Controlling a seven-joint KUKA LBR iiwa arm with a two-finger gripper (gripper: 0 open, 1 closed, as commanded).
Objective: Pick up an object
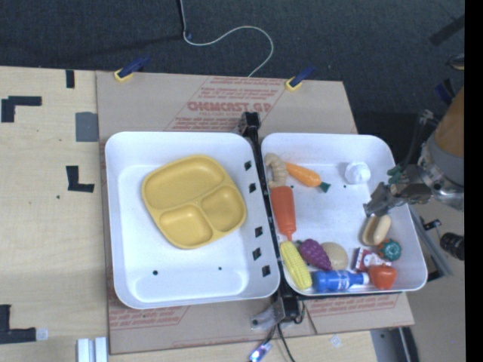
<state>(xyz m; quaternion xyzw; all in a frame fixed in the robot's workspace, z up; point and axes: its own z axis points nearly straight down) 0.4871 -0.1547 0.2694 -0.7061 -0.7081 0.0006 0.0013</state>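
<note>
Hovering over the right bin (377,145) near its right wall, the gripper (379,200) sits just above a tan bun (376,229), whose long axis runs roughly up-down in view. Whether the gripper is released or clenched cannot be told; nothing appears grasped.

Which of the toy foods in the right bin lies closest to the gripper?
The tan bread-roll-like piece by the bin's right wall, right beneath the gripper. The carrot, corn and purple piece lie farther left.
</note>
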